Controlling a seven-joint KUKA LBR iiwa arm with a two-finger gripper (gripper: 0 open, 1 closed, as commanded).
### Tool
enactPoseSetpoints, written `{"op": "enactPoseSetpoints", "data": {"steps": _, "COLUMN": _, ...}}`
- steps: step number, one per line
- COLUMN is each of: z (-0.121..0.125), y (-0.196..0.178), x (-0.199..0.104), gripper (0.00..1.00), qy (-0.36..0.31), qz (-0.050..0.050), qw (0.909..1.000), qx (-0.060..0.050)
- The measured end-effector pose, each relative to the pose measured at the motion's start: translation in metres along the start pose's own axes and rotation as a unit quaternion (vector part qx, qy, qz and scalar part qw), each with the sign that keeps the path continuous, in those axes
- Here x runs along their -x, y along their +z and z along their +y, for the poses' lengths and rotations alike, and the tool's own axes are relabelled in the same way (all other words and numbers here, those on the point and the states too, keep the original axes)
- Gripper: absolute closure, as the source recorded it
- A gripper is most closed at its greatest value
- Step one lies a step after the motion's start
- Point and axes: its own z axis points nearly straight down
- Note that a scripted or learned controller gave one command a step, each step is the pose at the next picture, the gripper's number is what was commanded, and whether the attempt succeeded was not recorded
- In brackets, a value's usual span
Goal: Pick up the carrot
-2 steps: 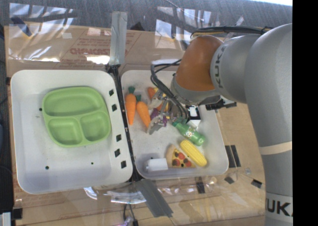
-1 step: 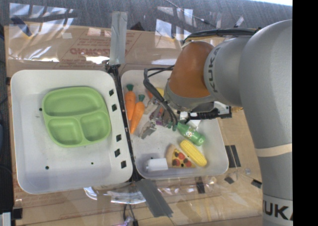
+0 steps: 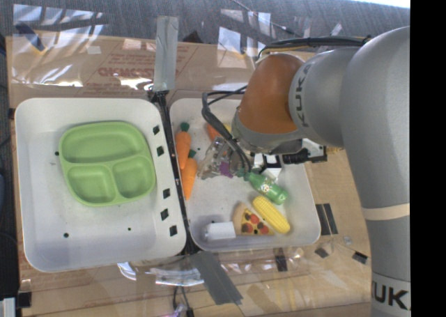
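Two orange carrots lie end to end along the left wall of the right bin (image 3: pixel 300 228). The upper carrot (image 3: pixel 182 145) has its green top toward the back, and the lower carrot (image 3: pixel 188 178) lies just below it. Another orange piece (image 3: pixel 211 131) peeks out from under the arm. My gripper (image 3: pixel 214 161) hangs low in the middle of the right bin, just right of the carrots, with metal parts beside a purple item (image 3: pixel 227 168). No carrot shows in its grasp.
The right bin also holds a green bottle (image 3: pixel 267 187), a corn cob (image 3: pixel 270 214), a pizza slice (image 3: pixel 251 221) and a white block (image 3: pixel 220 230). The left bin (image 3: pixel 35 190) holds a green divided plate (image 3: pixel 106 162). The arm's orange wrist (image 3: pixel 268 96) overhangs the bin's back.
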Motion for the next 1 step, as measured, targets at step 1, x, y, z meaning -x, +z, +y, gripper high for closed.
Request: {"op": "enactPoseSetpoints", "data": {"steps": 1, "z": 0.0413, "y": -0.092, "x": -0.0428, "gripper": 1.0, "qy": -0.249, "qz": -0.004, "qw": 0.9684, "qx": 0.002}}
